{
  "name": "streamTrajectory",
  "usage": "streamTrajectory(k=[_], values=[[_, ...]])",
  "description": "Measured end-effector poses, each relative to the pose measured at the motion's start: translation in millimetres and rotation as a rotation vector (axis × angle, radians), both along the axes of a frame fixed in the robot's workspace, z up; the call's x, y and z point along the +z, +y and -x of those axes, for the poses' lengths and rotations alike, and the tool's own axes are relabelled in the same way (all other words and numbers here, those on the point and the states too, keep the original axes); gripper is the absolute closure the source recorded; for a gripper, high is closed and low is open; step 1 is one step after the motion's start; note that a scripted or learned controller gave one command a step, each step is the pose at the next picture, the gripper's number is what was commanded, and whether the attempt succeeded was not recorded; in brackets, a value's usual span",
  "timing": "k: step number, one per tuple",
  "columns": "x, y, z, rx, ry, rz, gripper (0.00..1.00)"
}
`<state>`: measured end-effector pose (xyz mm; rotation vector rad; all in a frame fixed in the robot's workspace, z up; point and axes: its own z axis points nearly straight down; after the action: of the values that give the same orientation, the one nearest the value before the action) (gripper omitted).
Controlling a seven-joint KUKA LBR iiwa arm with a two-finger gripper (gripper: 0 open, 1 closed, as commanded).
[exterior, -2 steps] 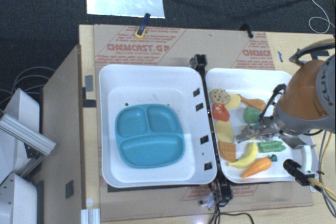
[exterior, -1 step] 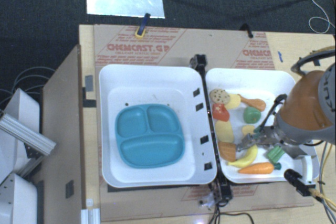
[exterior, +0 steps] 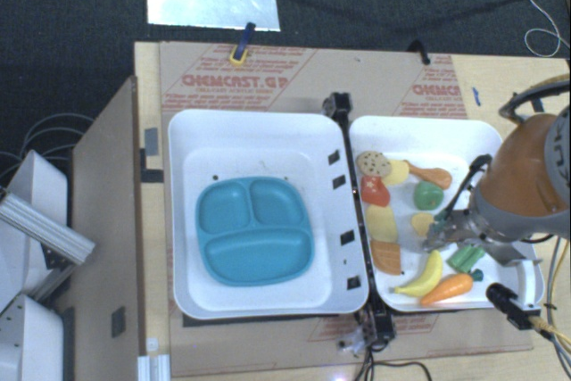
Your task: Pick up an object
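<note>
The gripper (exterior: 439, 235) is low in the right bin (exterior: 486, 135), just beside the yellow piece (exterior: 422, 223) and above the banana (exterior: 421, 276) and the carrot (exterior: 446, 286). I cannot tell if the fingers are released or clenched. Nothing is seen lifted, so I judge that the pick is not yet done. The blue plate (exterior: 255, 230) lies in the left bin (exterior: 192, 192).

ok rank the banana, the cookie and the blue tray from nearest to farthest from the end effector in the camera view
From the end effector, in the right bin:
1. Banana, just below it in the picture, same bin.
2. Cookie, at that bin's upper left corner.
3. Blue tray, over in the left bin.
</note>
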<state>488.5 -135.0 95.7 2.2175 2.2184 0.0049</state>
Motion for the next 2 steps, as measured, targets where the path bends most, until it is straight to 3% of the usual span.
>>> streamTrajectory(k=[1, 2], values=[[0, 0, 0, 0.0, 0.001, 0.0, 0.0], [10, 0, -1, 0.0, -0.002, 0.0, 1.0]])
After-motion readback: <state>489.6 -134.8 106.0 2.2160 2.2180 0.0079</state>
